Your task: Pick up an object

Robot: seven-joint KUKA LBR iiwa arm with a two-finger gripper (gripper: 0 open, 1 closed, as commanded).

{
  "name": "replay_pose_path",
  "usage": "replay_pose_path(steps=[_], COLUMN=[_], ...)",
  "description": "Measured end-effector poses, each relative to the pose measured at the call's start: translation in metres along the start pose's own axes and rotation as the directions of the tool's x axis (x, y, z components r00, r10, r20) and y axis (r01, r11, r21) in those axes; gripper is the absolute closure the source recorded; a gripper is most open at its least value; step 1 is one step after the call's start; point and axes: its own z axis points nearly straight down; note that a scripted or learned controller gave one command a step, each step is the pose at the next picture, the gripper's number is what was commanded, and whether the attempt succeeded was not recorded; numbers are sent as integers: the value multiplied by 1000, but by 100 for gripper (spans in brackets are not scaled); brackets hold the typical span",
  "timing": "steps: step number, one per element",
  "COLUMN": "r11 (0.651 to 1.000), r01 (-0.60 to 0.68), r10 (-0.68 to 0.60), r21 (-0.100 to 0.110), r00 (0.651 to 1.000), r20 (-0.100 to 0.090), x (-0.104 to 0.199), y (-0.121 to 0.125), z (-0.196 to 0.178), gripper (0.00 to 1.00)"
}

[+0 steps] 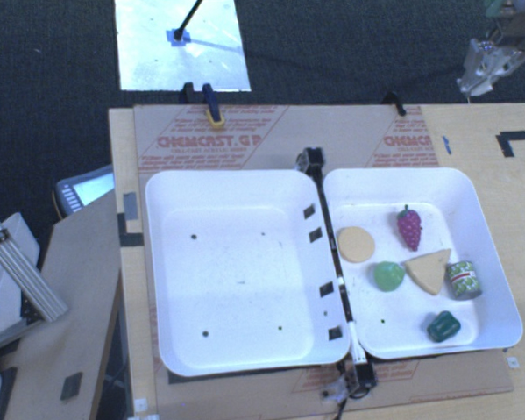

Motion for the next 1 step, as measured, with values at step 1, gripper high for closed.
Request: replay_pose_path(steps=[1], r11=[1000], r01=[-2], r10=[2], r21=[0], r00=[1000], r20=[0], x=[64], y=[0], z=[-40], gripper=[100])
